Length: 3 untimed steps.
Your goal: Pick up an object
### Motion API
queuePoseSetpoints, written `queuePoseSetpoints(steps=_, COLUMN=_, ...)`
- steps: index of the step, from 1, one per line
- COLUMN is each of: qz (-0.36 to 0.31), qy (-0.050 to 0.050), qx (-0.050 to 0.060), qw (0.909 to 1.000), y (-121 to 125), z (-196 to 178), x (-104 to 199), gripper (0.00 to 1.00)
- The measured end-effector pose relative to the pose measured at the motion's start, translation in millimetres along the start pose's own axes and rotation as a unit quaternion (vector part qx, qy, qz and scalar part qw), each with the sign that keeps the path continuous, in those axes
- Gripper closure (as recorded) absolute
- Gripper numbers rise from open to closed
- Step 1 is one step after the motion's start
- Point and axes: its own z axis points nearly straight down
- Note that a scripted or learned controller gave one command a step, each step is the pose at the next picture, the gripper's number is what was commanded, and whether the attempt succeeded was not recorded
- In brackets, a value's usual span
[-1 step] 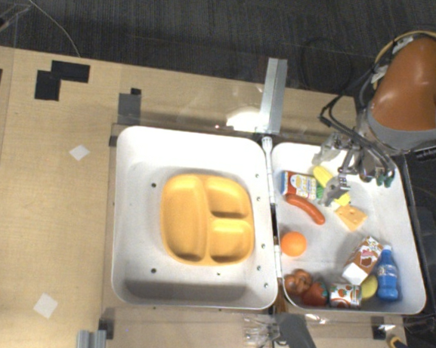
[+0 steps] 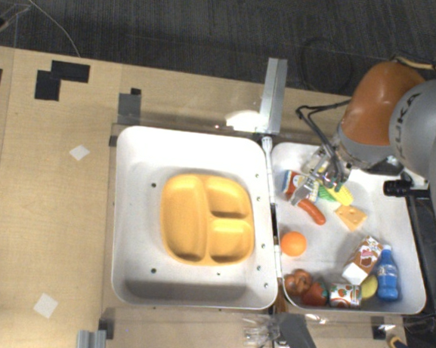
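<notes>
We see a glossy yellow plastic divided tray in the left white shallow bin. In the right white shallow bin lie a round orange ball, a red sausage-shaped toy, a pale yellow cheese wedge and a blue plastic bottle. The table is light tan wood with black square marks.
</notes>
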Motion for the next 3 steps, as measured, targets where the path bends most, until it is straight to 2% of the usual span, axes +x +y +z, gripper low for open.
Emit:
queuePoseSetpoints(steps=1, qz=0.122, qy=0.001, qx=0.0, qw=0.9925, y=1, z=11, x=7, gripper=0.0)
queuePoseSetpoints(steps=2, qz=0.118, qy=-0.004, qx=-0.002, qw=0.993, y=4, z=-3, x=4, gripper=1.0)
queuePoseSetpoints(steps=3, qz=-0.231, qy=0.0, qx=-0.002, qw=0.973, y=70, z=-90, x=49, gripper=1.0)
